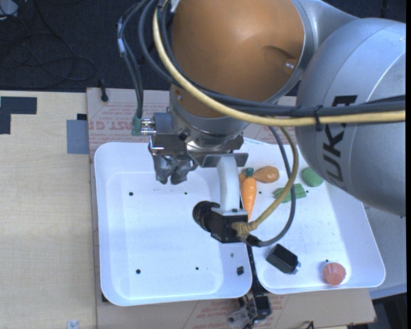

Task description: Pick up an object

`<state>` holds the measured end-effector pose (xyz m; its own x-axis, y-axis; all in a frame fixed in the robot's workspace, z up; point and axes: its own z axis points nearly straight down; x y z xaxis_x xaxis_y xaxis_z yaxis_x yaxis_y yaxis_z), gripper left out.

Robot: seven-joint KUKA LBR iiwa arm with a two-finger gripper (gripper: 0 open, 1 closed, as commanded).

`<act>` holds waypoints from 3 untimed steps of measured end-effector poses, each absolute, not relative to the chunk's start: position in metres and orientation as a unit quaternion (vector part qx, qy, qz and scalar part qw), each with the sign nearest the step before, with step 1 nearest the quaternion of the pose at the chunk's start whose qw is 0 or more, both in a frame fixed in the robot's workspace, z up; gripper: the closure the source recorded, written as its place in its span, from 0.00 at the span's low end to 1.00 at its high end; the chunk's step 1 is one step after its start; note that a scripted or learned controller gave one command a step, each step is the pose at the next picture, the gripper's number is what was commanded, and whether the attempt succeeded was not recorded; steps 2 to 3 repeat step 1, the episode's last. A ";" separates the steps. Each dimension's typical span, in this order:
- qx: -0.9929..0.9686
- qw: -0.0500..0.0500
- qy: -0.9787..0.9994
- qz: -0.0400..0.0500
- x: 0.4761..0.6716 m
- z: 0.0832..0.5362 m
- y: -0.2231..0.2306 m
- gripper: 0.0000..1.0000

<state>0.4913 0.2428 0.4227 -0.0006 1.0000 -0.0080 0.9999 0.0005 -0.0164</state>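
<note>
The nearest candidates for picking are in the right-hand shallow white plastic bin (370, 266): a small orange plastic carrot with a green top (248, 192) lying along the ridge between the bins, just beside the arm's white link; an orange rounded toy piece (266, 175) touching or nearly touching the carrot's upper end; a green rounded piece (312, 178) and a flat green strip (290, 193) near the far side; a small black block (283, 258) and a pinkish-red ball (333, 273) toward the near edge, well apart from each other; the two-finger gripper (172, 173) hangs over the far end of the left-hand white bin (116, 252), away from all of these, and nothing sits between its dark fingers; they look close together, with little gap, though the slanted view makes this uncertain; to do the step well, I judge the arm should carry across the ridge, spread the fingers before descending, and favour the black block or ball, since each lies alone; the carrot is crowded by cable and link, and a descent there risks nudging it.
</note>
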 end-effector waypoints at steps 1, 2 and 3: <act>-0.709 0.001 -0.705 0.006 0.537 0.370 0.207 1.00; -0.709 0.001 -0.705 0.006 0.537 0.370 0.207 1.00; -0.709 0.001 -0.705 0.006 0.537 0.370 0.207 1.00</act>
